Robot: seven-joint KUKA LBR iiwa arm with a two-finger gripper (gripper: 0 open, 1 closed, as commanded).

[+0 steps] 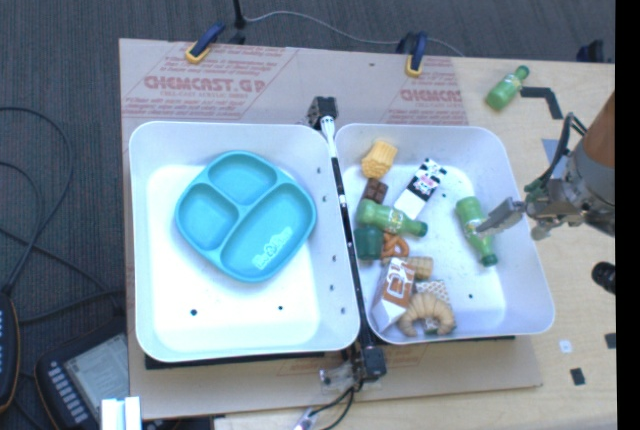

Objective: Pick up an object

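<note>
The gripper (pixel 497 218), jaws apart, hovers by a green bottle (pixel 474 227) in the right bin (pixel 520 303); light, stiff and probably slippery, it looks best pinched across its middle.

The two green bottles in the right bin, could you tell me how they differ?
The green bottle by the gripper lies apart near the bin's right side, running top to bottom; the green bottle in the pile lies left to right, touching other toys. The gripper is at the first bottle. Both are green and lying down.

A small green bottle (pixel 474 228) lies on its side in the right bin (pixel 520 288). It rests near the bin's right wall.
</note>
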